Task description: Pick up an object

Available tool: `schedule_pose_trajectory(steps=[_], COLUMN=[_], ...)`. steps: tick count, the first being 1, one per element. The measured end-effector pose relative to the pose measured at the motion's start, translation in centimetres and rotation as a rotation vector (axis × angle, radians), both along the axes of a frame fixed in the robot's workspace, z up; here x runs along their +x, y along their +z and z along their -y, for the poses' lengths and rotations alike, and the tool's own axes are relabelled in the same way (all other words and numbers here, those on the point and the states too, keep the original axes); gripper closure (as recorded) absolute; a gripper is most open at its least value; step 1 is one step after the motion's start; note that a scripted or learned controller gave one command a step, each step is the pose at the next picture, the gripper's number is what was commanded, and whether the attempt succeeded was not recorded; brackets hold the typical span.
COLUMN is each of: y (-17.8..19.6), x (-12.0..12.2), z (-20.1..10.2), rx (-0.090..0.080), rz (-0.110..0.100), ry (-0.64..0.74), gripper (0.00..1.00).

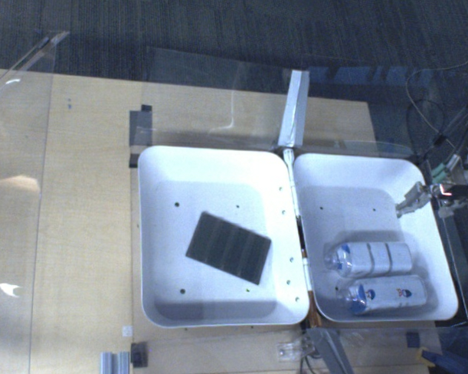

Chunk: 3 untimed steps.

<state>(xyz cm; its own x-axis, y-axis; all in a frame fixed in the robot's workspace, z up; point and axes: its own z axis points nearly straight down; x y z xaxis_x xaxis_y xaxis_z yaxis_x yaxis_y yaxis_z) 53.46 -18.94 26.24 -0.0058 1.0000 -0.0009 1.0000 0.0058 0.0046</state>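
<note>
While two plastic bottles lie in the right bin (326, 182), the gripper (412, 199) hangs near that bin's far right corner, above its rim and apart from both of them. Whether the jaws are open or closed cannot be told, for they are small and blurred at the picture's edge; nothing can be seen between them. The clear bottle (369, 258) lies on its side in the near half of the bin, its cap pointing left. The blue-capped bottle (387, 294) lies just beside it, closer to the near wall, and seems to touch it. The left bin (152, 218) holds a dark flat pad (229, 247), ribbed and set at a slant near the middle of its floor. Both bins rest side by side on the wooden desk (72, 215).
</note>
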Motion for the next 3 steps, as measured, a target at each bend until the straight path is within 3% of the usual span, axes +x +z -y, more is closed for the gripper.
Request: schedule_pose_trajectory(steps=[1, 2, 3], y=[1.0, -12.9, -17.4], x=[2.4, -2.6, 4.5], z=[1.6, -1.5, 0.2], rx=[0.0, -0.006, 0.0], rz=[0.003, 0.029, 0.006], ry=[-0.181, -0.12, -0.005], gripper=[0.0, 0.0, 0.0])
